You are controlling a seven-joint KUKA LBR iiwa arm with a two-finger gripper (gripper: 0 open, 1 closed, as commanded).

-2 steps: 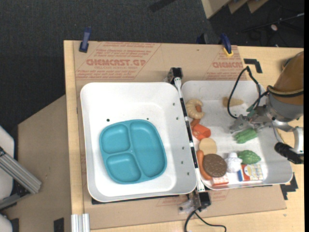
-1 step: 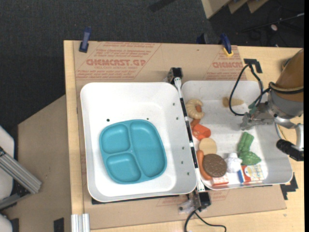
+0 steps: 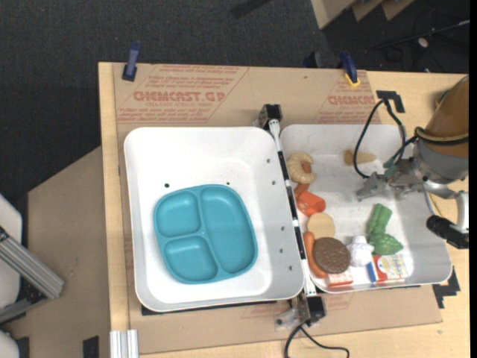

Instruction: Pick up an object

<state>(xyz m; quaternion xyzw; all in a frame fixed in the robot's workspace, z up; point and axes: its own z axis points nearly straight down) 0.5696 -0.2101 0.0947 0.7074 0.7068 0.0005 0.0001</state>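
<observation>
Red lettering reading "CHEMCAST GP" is printed on the brown protective sheet (image 3: 186, 88) that covers the surface, once above the left bin and again, partly cut off, above the right bin. Smaller lines of print below it are too fine to be read. Two blue clamps (image 3: 132, 60) are fixed at the far edge of the sheet. A small carton (image 3: 389, 267) with red, white and blue printing lies at the near edge of the right bin; its wording cannot be made out.

The gripper (image 3: 380, 186) is seen low over the middle of the right bin (image 3: 328, 136), reached in from the right below the grey wrist and orange band, with a black cable looped above it. Whether the jaws are spread or closed cannot be told, and nothing is seen between them.

The objects to be picked are gathered in the right bin. A green toy vegetable (image 3: 381, 230) lies just near of the gripper. A tan pretzel-like piece (image 3: 302, 167) rests at the far left, with an orange-red piece (image 3: 309, 201) and a pale round piece (image 3: 321, 224) nearer along the left wall. A brown round patty (image 3: 331, 254) sits at the near side, beside a small white item (image 3: 361, 250). A small tan piece (image 3: 359, 156) lies at the far side.

In the left bin (image 3: 149, 155) a teal three-compartment plate (image 3: 206, 232) is placed.
</observation>
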